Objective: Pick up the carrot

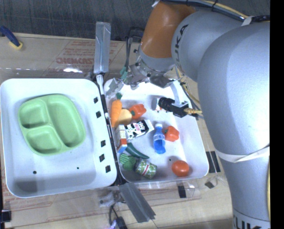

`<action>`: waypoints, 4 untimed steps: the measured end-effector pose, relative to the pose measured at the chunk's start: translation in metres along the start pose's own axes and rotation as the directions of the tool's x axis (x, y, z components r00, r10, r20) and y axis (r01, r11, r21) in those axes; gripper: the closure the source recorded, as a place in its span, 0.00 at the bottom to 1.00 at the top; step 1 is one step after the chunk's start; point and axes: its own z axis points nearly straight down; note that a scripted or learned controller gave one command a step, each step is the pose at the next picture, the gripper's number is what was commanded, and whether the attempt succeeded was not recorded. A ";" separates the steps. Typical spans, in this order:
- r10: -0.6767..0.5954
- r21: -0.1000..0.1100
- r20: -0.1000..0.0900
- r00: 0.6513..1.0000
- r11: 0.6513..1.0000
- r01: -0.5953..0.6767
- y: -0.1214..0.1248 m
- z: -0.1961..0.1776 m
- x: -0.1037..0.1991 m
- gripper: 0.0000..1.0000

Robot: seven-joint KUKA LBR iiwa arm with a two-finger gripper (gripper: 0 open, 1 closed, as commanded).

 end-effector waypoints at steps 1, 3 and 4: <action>-0.231 0.000 0.001 0.973 0.973 0.231 -0.024 -0.034 -0.026 0.00; -0.263 0.000 0.001 0.965 0.965 0.263 -0.042 -0.062 -0.005 0.00; -0.210 0.005 -0.003 0.978 0.978 0.210 -0.053 0.096 -0.061 0.00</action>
